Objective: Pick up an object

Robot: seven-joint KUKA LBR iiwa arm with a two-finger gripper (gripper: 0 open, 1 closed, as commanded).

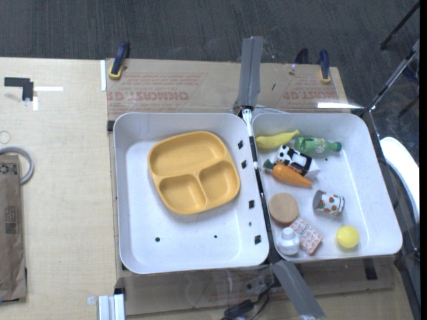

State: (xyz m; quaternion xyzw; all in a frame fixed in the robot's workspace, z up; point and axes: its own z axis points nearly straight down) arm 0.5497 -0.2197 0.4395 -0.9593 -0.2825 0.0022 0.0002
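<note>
Camera view: left bin (133,245) is holding a yellow divided plate (193,172). Right bin (373,199) is carrying the pickable clutter: banana (277,139), green bottle (317,145), carrot (291,174) touching a black-and-white toy (294,158), round brown disc (283,207), small cup (329,203), yellow ball (347,237). Gripper state: can't tell.

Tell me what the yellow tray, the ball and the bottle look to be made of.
Tray: likely moulded plastic, matte yellow, smooth rounded compartments.
Ball: yellow, dull surface; possibly foam or rubber, unclear.
Bottle: seems clear green plastic, glossy, with light glinting along it.
</note>
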